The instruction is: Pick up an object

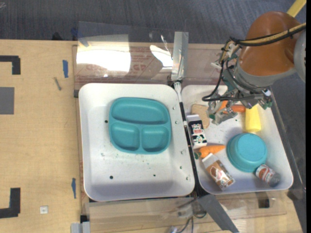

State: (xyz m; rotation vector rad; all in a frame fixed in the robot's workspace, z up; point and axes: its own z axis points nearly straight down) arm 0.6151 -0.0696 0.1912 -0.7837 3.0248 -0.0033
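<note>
Carrot (212,150) lies crosswise, tip toward teal bowl (248,152), below gripper (219,113).

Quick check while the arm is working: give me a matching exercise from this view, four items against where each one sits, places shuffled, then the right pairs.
Items:
1. teal divided plate
2. teal bowl
3. yellow bottle
4. carrot

Places:
A. right bin, far side, just under the gripper
B. left bin, in the middle
C. right bin, just left of the bowl
D. right bin, near side, right of the carrot

Pairs: 1-B, 2-D, 3-A, 4-C
</note>
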